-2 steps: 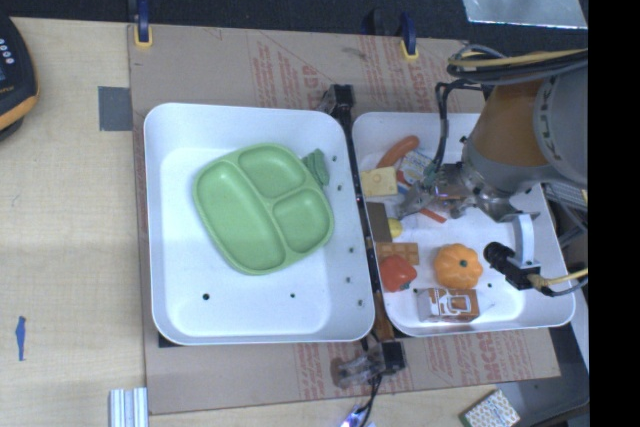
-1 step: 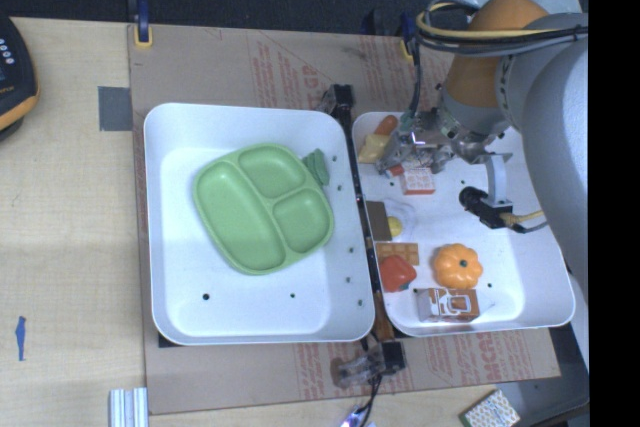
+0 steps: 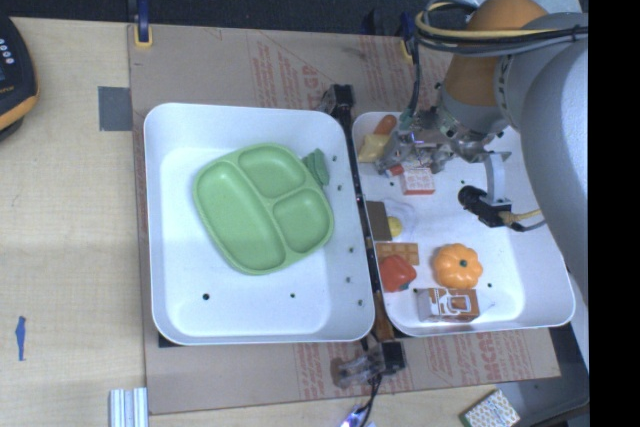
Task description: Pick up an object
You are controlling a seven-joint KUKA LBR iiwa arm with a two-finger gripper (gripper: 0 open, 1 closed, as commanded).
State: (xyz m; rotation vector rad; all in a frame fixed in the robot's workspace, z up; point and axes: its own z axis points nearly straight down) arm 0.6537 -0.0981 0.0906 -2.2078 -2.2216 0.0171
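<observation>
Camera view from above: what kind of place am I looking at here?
Probably a robot lab's test bench for grasping practice. An arm reaches over two white bins: the left bin holds a green plate, and the right bin holds toy items such as a small pumpkin.

My bench [image 3: 70,215] was light wood, with a brown cardboard sheet [image 3: 250,50] laid flat on it. Two shallow white bins sat side by side on that sheet: left bin [image 3: 180,305], right bin [image 3: 545,290], touching along the middle. Grey tape patch [image 3: 114,107] stuck left of the sheet. Blue mark [image 3: 20,337] near the bench's left edge.
</observation>
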